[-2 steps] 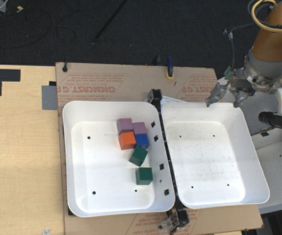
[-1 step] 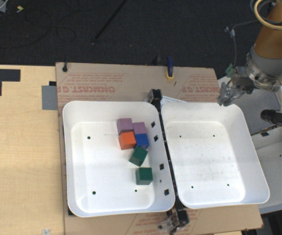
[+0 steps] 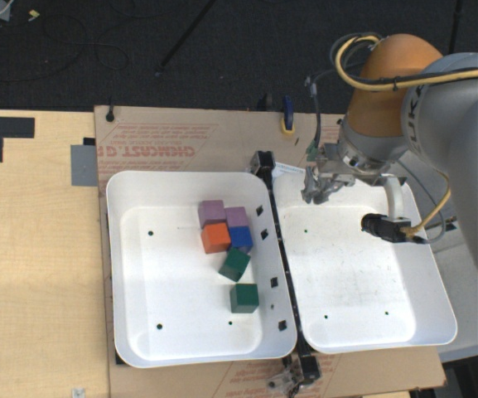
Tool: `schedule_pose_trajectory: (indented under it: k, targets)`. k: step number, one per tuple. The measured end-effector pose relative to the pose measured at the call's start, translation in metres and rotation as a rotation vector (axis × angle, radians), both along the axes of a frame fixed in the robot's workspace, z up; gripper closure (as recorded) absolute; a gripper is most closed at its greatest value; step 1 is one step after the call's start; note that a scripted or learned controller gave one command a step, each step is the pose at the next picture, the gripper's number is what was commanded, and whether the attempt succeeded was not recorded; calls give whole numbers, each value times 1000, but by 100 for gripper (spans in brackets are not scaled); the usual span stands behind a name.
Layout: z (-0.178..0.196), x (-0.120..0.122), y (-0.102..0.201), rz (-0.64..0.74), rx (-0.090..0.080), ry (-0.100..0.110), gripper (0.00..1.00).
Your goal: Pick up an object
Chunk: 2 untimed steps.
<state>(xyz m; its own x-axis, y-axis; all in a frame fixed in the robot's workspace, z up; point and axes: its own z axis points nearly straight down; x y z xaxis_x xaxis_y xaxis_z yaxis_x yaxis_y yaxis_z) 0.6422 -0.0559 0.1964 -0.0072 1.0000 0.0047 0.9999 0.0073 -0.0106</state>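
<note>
Several small blocks lie clustered in the left bin (image 3: 131, 222): two purple blocks (image 3: 211, 212) (image 3: 236, 216), an orange block (image 3: 216, 238), a blue block (image 3: 241, 238) and two dark green blocks (image 3: 234, 264) (image 3: 243, 297). My gripper (image 3: 316, 192) hangs over the back left corner of the right bin (image 3: 363, 305), just right of the divider between the bins. It is open, with nothing between its fingers. It is well apart from the blocks, which sit to its lower left.
The black divider rail (image 3: 273, 247) runs between the two bins. The arm's grey body and orange band (image 3: 396, 65) come in from the upper right, with a black fitting (image 3: 385, 225) over the right bin. Cardboard underlies the bins; the wooden bench (image 3: 31, 264) extends left.
</note>
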Motion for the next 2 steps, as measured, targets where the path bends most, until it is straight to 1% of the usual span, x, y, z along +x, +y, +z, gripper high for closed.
schedule_pose_trajectory:
  k: [1,2]
  targets:
    - [30,2,93,2,-1,-11,100]
    - [0,-26,159,-2,-3,-2,100]
